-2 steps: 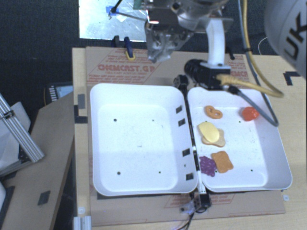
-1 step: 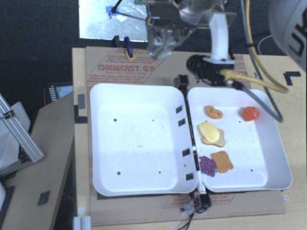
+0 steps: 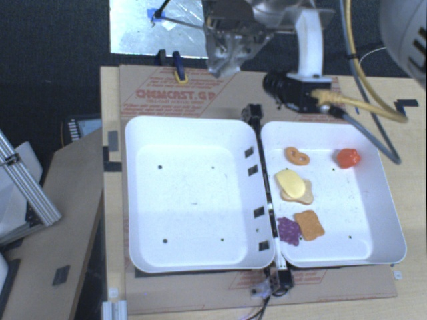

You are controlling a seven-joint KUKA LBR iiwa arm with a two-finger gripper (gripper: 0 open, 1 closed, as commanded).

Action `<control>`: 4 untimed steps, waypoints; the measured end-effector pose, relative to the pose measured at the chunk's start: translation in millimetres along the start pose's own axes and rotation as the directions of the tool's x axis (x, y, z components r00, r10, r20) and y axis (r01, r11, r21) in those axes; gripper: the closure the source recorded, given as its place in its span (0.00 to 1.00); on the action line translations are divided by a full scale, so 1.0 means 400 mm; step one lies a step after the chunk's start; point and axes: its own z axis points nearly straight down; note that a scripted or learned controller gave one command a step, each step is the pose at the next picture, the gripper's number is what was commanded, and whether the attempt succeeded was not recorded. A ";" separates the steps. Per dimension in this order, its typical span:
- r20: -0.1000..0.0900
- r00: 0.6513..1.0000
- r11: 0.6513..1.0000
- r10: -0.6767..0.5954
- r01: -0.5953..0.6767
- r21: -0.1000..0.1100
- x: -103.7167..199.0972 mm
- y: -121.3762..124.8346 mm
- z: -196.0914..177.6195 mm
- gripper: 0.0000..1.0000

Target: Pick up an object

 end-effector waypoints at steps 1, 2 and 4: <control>-0.002 1.000 1.000 -0.005 0.005 -0.002 0.001 0.000 -0.028 1.00; -0.003 1.000 1.000 -0.010 0.010 -0.004 0.002 0.001 -0.056 1.00; -0.004 1.000 1.000 -0.016 0.016 -0.006 0.003 0.001 -0.084 0.00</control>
